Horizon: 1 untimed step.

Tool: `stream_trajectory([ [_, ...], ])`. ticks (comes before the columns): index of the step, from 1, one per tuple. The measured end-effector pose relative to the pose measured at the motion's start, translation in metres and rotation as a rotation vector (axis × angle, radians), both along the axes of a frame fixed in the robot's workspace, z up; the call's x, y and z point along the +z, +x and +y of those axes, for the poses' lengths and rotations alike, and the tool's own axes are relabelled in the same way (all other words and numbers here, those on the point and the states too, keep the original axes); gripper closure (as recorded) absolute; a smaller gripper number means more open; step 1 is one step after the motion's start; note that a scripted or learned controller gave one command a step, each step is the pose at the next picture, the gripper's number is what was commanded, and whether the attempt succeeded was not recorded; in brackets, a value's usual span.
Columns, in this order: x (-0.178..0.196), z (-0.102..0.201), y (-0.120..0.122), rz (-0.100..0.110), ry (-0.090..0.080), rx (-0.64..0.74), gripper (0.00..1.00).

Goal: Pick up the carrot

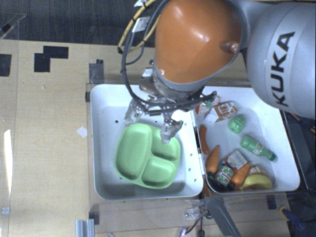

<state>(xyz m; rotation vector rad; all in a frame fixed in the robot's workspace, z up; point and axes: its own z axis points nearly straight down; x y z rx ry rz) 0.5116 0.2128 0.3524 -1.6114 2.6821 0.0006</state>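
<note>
Looming closest to your camera, the arm (207, 38) hangs its end effector (153, 122) over the left bin (98, 132), fingers spread and empty above the green tray (143, 157). Your carrot (213, 159) lies in the right bin (291, 177), well apart, tight against a second carrot (242, 173), can (224, 174) and banana (256, 182); closing there could catch a neighbour instead.

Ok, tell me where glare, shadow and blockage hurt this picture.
Camera view: bright highlights glare on the arm's orange band; the arm blocks the rear of both bins and shades the left bin around the green divided plate; the gripper looks slightly soft above the plate; the carrot in the right bin is evenly lit and sharp.
</note>
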Motion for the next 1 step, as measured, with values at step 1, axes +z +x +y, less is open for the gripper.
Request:
stream_trajectory([
  [1,-0.0773,0.0127,-0.024,0.003,-0.003,0.216,0.0],
])
